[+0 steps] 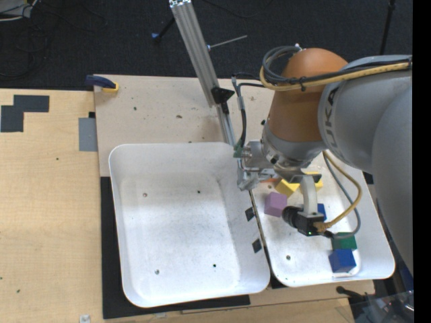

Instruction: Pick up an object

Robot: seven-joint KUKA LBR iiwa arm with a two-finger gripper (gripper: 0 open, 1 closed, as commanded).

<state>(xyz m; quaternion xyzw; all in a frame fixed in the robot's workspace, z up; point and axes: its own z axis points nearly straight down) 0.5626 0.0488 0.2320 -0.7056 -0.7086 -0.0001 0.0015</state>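
Fingers of the gripper [247, 177] are lost in a knot of metal under the wrist, so I cannot tell if they are spread or pressed together. On the grey arm [367, 123] stand dark letters, hard to read. The fingers hang over the rim where the left bin [168, 241] meets the right bin [300, 269]. Just right of them lie a purple block [275, 204] and a yellow block [288, 186], the yellow one partly covered by the wrist. Farther right, a green block [347, 242] touches a blue block [343, 261]. Behind the fingers rises a slanted metal bar [199, 52]
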